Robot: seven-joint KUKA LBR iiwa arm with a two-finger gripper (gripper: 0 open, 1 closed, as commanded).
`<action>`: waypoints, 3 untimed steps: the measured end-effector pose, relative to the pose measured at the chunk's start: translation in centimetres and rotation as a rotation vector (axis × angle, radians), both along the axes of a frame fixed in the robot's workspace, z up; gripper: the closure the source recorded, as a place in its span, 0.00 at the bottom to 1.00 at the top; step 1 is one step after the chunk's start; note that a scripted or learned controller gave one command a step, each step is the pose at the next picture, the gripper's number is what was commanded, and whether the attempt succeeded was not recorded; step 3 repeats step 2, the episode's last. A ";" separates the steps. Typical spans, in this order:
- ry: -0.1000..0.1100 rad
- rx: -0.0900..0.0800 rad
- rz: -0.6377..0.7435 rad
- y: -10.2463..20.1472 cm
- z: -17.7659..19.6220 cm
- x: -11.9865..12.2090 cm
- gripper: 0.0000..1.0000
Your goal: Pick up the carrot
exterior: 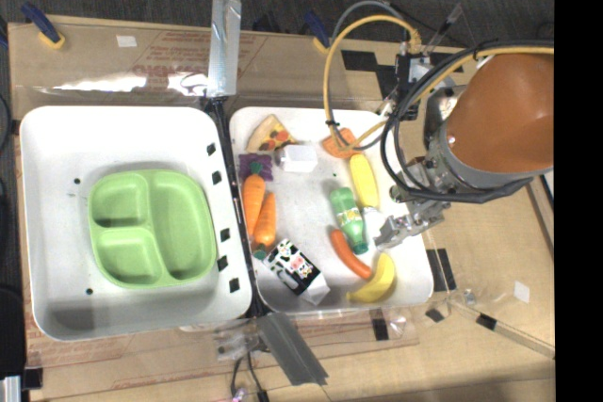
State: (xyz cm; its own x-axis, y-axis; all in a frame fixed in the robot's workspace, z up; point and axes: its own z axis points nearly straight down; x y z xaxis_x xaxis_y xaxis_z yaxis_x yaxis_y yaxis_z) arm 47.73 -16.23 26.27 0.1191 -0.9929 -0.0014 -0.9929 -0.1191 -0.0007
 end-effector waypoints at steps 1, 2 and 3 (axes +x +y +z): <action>0.000 0.000 0.348 0.4 -1.1 0.0 1.00; -0.002 0.000 0.639 0.1 -1.2 0.0 1.00; -0.002 0.000 0.639 0.1 -1.2 0.0 1.00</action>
